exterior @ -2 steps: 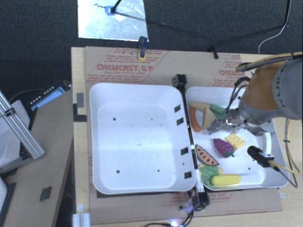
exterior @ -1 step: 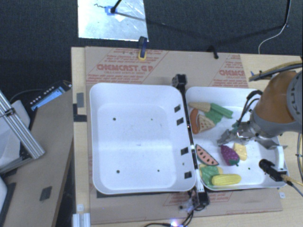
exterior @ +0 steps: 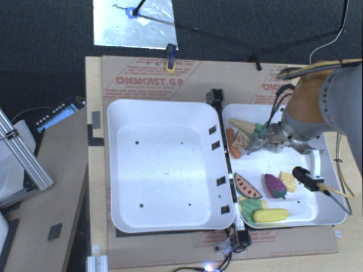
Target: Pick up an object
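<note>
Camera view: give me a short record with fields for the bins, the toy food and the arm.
left bin: white, beside the right bin
right bin: holds the toy food
back corner: carrot, cracker wedges
front edge: watermelon slice, grapes, corn cob
arm: over right bin
gripper: low, beside the cracker wedges

This looks like a robotics lab. A grey arm [exterior: 334, 103] with an orange band reaches in from three o'clock over a bench [exterior: 147, 75] topped with printed cardboard, where two white bins [exterior: 164, 169] sit side by side, joined by black clips. Plastic toy food [exterior: 266, 200] lies in the right bin. Black cables [exterior: 266, 41] trail across dark carpet at twelve o'clock, beside a reflective sheet [exterior: 133, 16]. At nine o'clock stands aluminium framing [exterior: 22, 157] and a small electronic device [exterior: 57, 115].
</note>
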Available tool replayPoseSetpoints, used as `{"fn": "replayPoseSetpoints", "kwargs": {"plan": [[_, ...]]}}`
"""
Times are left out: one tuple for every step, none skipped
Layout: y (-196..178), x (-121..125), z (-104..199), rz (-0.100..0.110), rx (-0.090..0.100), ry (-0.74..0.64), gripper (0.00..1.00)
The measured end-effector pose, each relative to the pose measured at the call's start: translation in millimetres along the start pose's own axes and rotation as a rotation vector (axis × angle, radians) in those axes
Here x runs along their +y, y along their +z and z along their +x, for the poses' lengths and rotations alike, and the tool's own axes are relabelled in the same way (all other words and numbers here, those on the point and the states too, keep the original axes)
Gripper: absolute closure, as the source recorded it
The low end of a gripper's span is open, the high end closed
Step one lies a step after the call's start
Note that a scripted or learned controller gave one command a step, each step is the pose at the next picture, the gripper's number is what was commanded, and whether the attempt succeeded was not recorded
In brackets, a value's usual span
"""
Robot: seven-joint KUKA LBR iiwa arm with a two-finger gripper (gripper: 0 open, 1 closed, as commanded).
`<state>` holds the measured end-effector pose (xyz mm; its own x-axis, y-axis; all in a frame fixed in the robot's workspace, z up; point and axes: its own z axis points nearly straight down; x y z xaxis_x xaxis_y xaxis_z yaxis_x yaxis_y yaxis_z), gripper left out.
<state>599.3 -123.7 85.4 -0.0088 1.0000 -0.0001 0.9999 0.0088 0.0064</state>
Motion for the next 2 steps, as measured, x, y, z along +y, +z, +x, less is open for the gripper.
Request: {"fn": "replayPoseSetpoints", "kwargs": {"plan": [[4, 56, -14, 0.029, 0.005, 0.009, 0.00], [-9, 59, -14, 0.010, 0.000, 0.003, 1.00]]}}
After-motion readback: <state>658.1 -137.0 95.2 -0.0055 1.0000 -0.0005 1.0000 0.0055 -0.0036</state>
